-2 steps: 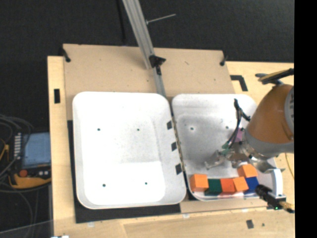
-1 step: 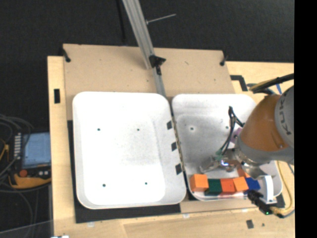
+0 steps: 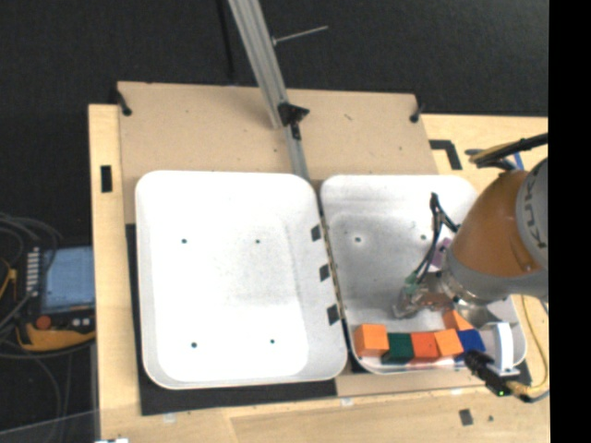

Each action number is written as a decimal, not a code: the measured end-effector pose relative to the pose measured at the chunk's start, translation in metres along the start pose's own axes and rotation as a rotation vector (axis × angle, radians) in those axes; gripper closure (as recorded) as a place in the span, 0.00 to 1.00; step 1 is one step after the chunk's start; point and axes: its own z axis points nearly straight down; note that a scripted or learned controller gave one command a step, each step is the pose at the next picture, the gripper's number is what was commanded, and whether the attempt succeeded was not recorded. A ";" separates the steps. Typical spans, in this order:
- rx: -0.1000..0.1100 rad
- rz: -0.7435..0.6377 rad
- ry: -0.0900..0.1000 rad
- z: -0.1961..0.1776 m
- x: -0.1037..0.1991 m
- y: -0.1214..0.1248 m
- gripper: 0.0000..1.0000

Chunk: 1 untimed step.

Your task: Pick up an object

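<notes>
Hovering lower right above the blocks [image 3: 420,343], the hand [image 3: 413,300], grip state unclear, may jam between tight neighbours.

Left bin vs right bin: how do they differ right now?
The left bin has a clean matte white floor; the right bin has a grey, scuffed floor. The left bin lies fully exposed, while the arm covers part of the right bin. Coloured blocks, orange, green and blue, sit along the right bin's near edge, with the gripper just above them. Both are shallow white trays with rounded corners, side by side.
</notes>
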 end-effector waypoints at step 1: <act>0.001 -0.004 -0.001 -0.044 -0.004 -0.001 1.00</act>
